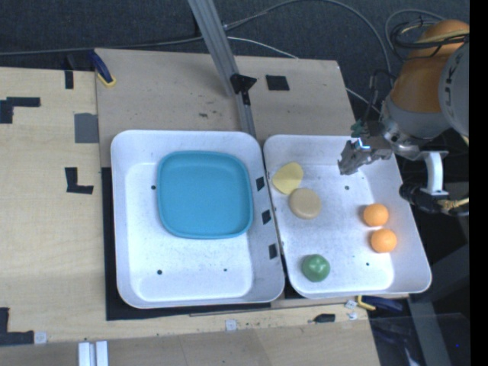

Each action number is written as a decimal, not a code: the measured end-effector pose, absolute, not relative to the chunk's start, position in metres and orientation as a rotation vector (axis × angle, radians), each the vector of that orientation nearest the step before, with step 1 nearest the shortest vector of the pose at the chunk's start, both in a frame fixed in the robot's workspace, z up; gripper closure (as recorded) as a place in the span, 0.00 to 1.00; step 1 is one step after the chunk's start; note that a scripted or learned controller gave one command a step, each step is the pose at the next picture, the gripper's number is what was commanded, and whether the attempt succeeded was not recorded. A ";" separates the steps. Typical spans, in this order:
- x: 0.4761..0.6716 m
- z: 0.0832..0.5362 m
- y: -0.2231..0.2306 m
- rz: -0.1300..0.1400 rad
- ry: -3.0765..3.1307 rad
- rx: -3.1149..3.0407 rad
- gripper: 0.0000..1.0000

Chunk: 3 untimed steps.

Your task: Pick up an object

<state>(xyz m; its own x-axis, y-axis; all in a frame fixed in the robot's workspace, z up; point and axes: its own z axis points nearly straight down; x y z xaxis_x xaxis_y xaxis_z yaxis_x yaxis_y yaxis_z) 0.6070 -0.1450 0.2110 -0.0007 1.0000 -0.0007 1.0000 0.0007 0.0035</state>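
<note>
The right bin (396, 280) holds a pale yellow piece (287, 178) and a tan round piece (305, 203) near its left side. Two orange balls (375, 215) (383, 240) lie near its right wall, one below the other. A green ball (315, 267) sits close to the front. My gripper (351, 159) hangs over the bin's upper right part, above bare floor, right of the yellow piece and up-left of the orange balls. Nothing shows between its fingers.
The left bin (126, 204) carries a square blue plate (204, 193). A grey metal pole (221, 44) slants down from the top to the gap between the bins. Cables loop behind the arm at the top right.
</note>
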 end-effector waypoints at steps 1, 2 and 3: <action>0.608 0.252 -0.145 0.003 2.220 2.219 1.00; 0.610 0.257 -0.086 0.001 2.228 2.216 1.00; 0.608 0.243 -0.028 -0.001 2.228 2.218 1.00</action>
<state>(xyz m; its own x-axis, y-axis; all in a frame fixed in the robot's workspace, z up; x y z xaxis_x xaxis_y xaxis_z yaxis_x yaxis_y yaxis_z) 0.6082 -0.0279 0.2427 -0.0045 1.0000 0.0010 1.0000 0.0045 -0.0016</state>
